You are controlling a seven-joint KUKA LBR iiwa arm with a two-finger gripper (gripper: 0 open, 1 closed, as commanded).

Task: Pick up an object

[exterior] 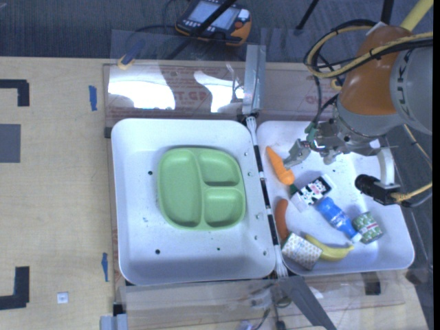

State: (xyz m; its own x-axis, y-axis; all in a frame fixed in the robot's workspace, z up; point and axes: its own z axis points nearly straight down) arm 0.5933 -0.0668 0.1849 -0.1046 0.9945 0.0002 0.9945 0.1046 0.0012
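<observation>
My gripper (313, 150) hangs over the back of the right bin (395, 253), its fingers spread open with nothing between them. An orange carrot (280, 166) lies just left of and below the left fingertip (297, 154). In front of the gripper lie a black-and-white box (311, 190), a blue bottle (335, 215), a small green box (368, 227), a yellow banana (330, 249), a patterned pouch (301, 250) and a reddish sausage (282, 218) by the bin's left wall.
The left bin (130, 157) holds a green divided plate (203, 188). A metal divider (253, 81) stands between the bins at the back. A black cable plug (371, 185) hangs over the right bin's right side.
</observation>
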